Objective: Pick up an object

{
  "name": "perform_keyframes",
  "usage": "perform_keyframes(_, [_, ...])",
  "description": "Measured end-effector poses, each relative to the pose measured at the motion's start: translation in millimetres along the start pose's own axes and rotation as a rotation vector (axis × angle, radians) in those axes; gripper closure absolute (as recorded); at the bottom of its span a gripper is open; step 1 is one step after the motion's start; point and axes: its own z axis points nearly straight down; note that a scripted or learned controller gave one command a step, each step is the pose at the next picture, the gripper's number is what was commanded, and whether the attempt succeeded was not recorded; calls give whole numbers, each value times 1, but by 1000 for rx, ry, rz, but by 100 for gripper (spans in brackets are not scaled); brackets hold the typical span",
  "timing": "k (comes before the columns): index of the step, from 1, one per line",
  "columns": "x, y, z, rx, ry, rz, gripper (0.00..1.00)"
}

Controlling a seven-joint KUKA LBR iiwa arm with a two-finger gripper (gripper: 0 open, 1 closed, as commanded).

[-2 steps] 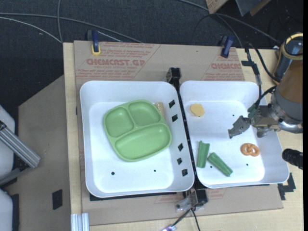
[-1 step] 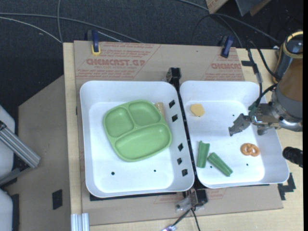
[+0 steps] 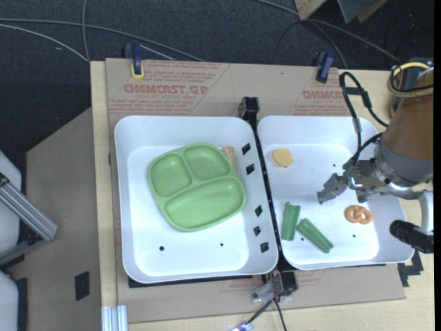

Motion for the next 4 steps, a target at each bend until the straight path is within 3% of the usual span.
perform_keyframes(2, [5,-5,113,2,1,0,0])
perform_keyframes(3, [5,-4,99,-6,-1,2,100])
perform_keyframes(4, [6,-1,35,-13,-4,-1,100])
